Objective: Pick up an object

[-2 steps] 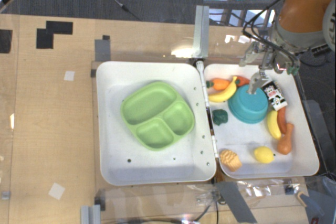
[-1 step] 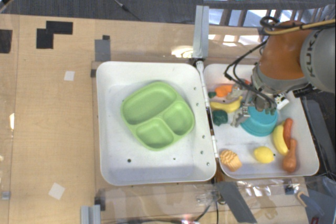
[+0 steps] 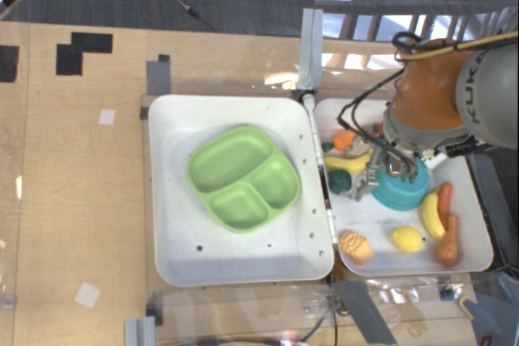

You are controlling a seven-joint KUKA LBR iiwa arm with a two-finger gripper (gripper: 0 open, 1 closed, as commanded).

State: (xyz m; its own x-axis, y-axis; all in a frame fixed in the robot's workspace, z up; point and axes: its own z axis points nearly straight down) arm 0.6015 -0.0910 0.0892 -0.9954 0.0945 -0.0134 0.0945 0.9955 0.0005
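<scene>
The right bin [image 3: 474,255] holds several toy foods. My gripper [image 3: 379,174] hangs low over its middle, right at the left rim of a teal bowl [image 3: 405,194]. Just left of the gripper lie a yellow piece [image 3: 344,162], an orange piece [image 3: 344,140] and a dark green piece [image 3: 339,183]. Toward the front of the bin lie a lemon [image 3: 408,239], a banana [image 3: 432,216], a reddish-orange carrot-like piece [image 3: 448,237] and a tan pastry [image 3: 355,246]. The wrist and its cables hide the far part of the bin.
The left bin [image 3: 174,255] holds a light green divided plate [image 3: 243,177]. A raised divider [image 3: 322,190] runs between the two bins. The grey arm with its orange band [image 3: 430,93] reaches in from the upper right.
</scene>
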